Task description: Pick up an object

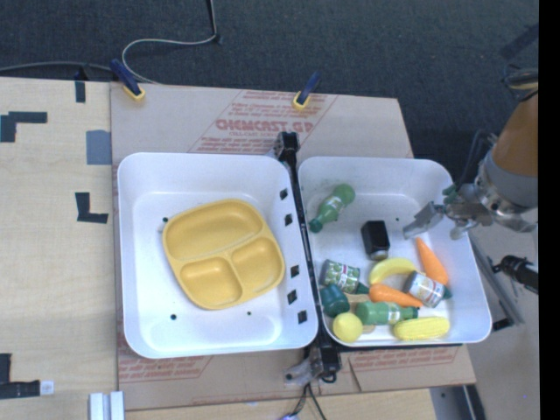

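- The pincer (435, 218) hangs over the right bin (385, 171), near its right wall, and its fingers are spread with nothing between them; I judge it is poised above the clutter to come down on one piece, since the task asks only for some object.
- The candidates lie heaped in the near half of the right bin, probably because they were tipped in loose and not arranged.
- Just below the pincer lies an orange carrot (430, 260), and just beside it toward the bin's near wall a small can (426, 288) rests tilted.
- A yellow banana (391, 270) and a second carrot (395, 296) lie left of the can, crowded together.
- A corn cob (423, 327) and a lemon (347, 325) sit against the bin's near wall.
- A black block (375, 238) lies alone near the bin's middle, left of the pincer; standing apart, it looks the easiest to take.
- A green bottle (331, 205) lies on its side toward the bin's far left corner.
- The left bin (140, 261), touching the right bin, holds a yellow divided tray (224, 252).
- Both bins rest on a cardboard sheet (254, 121), clipped at its far edge, on a pale tabletop (44, 234); dark carpet (350, 24) lies beyond.
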`<state>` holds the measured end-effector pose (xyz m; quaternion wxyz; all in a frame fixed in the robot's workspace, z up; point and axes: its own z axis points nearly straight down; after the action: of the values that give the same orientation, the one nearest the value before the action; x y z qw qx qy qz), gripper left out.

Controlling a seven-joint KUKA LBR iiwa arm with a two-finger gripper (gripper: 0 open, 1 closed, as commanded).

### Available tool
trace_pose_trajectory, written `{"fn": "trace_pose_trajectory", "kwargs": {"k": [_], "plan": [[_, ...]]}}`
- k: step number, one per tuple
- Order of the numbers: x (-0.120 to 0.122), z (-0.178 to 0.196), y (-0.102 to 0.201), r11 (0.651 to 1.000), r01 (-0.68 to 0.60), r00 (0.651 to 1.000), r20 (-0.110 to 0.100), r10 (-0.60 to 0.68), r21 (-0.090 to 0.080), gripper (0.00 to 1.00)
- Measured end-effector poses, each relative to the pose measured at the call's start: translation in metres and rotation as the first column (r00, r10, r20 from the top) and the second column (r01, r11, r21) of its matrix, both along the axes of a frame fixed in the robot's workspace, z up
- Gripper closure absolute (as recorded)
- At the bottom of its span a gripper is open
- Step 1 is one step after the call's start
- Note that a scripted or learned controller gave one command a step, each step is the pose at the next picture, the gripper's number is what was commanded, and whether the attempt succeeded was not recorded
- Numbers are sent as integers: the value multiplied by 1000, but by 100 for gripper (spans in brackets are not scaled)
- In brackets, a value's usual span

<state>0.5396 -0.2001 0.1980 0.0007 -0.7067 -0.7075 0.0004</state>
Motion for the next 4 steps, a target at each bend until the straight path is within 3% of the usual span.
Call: {"fn": "trace_pose_trajectory", "kwargs": {"k": [1, 2, 3, 4], "plan": [[45, -48, 53, 1000, -1, 1000, 0, 1, 1, 0], [48, -112, 59, 1000, -1, 1000, 3, 1, -2, 0], [47, -112, 53, 1000, -2, 1000, 5, 2, 0, 0], [47, -102, 52, 1000, -2, 1000, 6, 2, -3, 100]]}}
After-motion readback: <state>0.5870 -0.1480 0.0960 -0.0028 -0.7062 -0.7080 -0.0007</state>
